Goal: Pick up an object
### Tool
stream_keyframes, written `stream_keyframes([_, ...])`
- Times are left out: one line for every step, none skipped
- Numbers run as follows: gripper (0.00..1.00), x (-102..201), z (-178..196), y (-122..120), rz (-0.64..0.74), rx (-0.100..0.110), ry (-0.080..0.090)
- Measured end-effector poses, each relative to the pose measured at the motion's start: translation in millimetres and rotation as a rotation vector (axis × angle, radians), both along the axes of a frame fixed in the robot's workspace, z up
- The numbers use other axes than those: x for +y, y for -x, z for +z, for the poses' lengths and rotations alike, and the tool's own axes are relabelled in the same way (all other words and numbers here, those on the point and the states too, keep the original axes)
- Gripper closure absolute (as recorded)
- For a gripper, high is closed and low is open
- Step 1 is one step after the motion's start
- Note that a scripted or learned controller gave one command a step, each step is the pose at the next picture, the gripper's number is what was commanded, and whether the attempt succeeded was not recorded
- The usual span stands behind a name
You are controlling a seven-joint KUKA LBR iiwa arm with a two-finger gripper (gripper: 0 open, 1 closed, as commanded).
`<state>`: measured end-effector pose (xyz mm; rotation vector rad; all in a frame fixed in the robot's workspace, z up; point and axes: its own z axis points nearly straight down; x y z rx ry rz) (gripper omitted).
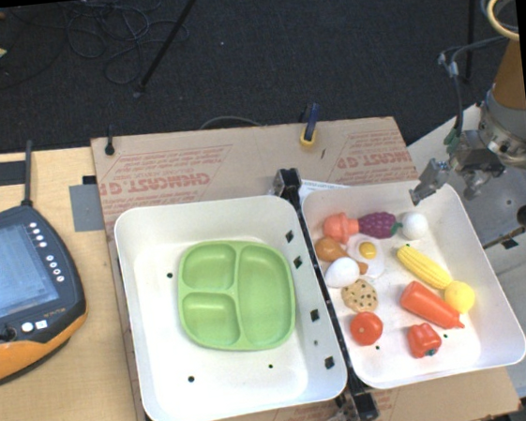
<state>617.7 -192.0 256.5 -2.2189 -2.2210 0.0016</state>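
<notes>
**Toy food waits in the right bin**

The toy food [388, 271], including a corn cob [424, 267], carrot [429, 305] and tomato [366, 327], lies loose in the right bin [499, 338], probably heaped there for picking. The gripper [443, 175] hangs near that bin's far corner; its grip cannot be told. A green plate [236, 295] sits in the left bin [157, 358].

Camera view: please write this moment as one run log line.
arm: at right bin's far right corner | toy food: in right bin | green plate: in left bin

Your arm [511, 82]: orange band above a grey wrist; grey metal end effector [462, 173] with thin cable looped alongside.
</notes>
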Motion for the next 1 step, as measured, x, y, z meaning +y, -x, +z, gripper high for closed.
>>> stream_keyframes([0.00,5.3,-64.2,0.3,0.002,0.005,-0.001])
